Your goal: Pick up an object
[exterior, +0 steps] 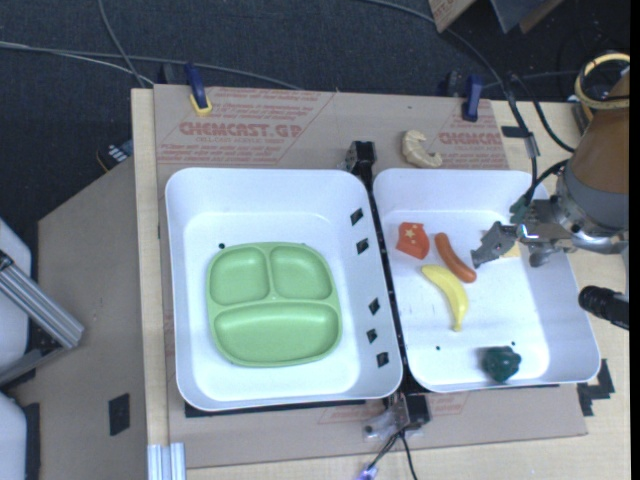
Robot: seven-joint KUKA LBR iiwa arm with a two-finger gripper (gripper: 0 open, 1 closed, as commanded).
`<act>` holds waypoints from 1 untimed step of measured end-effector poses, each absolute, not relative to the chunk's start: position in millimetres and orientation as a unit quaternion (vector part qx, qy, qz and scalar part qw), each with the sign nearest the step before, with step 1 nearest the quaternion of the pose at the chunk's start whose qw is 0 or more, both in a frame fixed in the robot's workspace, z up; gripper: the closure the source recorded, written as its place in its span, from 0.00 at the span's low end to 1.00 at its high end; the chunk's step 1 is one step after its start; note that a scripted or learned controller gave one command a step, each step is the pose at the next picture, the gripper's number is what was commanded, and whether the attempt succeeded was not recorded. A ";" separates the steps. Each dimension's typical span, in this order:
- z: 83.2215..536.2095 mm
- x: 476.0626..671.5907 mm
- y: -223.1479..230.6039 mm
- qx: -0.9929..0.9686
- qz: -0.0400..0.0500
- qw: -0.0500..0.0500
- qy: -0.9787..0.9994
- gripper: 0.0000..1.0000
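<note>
Sausage (455,260) lies in the right bin (560,358), touching the banana (449,293), red piece (413,239) just beside. Gripper (493,247) hovers near; we cannot tell whether its fingers are apart. Risk, we judge: crowded items get nudged, closing misses.

Green tray (273,303) in left bin (190,268); banana (449,291), perhaps sausage (455,260), in right bin (560,338)

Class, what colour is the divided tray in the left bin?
Light green tray, seen in the camera view.
</note>
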State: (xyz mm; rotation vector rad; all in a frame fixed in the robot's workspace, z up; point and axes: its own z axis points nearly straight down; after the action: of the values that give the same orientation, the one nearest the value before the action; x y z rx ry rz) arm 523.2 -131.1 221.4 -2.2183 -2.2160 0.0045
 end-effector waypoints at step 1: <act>159.6 526.7 -126.3 -0.707 0.002 0.004 -0.707 0.00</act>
State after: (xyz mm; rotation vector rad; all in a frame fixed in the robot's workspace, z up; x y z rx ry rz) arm 526.7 -126.3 159.6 -2.2153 -2.2159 0.0055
